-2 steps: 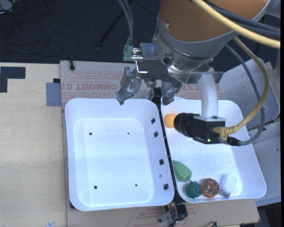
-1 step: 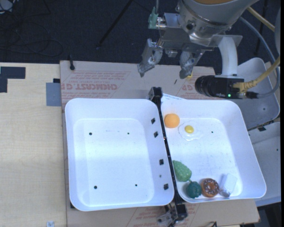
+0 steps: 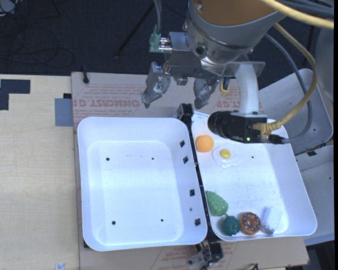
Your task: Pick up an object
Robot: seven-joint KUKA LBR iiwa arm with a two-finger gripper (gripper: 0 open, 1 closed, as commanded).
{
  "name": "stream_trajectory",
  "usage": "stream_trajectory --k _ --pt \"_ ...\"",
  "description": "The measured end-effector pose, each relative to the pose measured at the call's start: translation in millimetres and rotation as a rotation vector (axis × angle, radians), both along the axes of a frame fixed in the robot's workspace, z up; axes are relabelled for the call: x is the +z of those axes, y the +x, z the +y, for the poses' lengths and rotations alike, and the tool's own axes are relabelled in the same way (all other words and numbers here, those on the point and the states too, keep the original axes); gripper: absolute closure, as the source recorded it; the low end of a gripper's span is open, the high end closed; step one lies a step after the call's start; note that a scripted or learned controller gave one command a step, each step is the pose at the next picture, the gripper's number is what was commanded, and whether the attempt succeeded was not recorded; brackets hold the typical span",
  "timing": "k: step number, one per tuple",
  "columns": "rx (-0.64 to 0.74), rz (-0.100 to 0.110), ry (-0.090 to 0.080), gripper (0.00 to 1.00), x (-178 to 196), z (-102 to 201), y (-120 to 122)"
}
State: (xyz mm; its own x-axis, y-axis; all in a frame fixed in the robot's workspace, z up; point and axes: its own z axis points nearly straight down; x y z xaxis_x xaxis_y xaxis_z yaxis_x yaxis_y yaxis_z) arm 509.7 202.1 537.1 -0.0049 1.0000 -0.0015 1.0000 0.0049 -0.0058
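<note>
The gripper (image 3: 176,94) is seen spread apart with nothing between its fingers, held high over the far edge of the left bin (image 3: 90,151), near the divider shared by the two bins; no object has yet been picked up. The candidates are all found in the right bin (image 3: 293,179): an orange ball (image 3: 204,143) and a fried-egg toy (image 3: 225,154) near its far-left corner; a green leafy piece (image 3: 216,202) against its left wall; a dark teal piece (image 3: 231,225), a chocolate doughnut (image 3: 249,223) and a white block (image 3: 272,217) crowded along its near edge. A descent from the present position would probably be wasted on bare plastic or the divider; the ball may roll away from closing fingers; the flat egg may be missed altogether; among the crowded near-edge items, a neighbour may be nudged or two caught at once.
</note>
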Motion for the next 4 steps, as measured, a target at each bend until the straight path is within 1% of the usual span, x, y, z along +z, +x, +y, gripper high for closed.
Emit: stream_trajectory --k 1,2,3,4 --pt "0.0 0.0 0.0 0.0 0 43 -36" --pt "0.0 0.003 -0.003 1.0 9 43 -34" --pt "-0.011 0.0 -0.002 1.0 0 -32 -15" --pt "-0.006 0.003 -0.002 1.0 -49 -46 -35"
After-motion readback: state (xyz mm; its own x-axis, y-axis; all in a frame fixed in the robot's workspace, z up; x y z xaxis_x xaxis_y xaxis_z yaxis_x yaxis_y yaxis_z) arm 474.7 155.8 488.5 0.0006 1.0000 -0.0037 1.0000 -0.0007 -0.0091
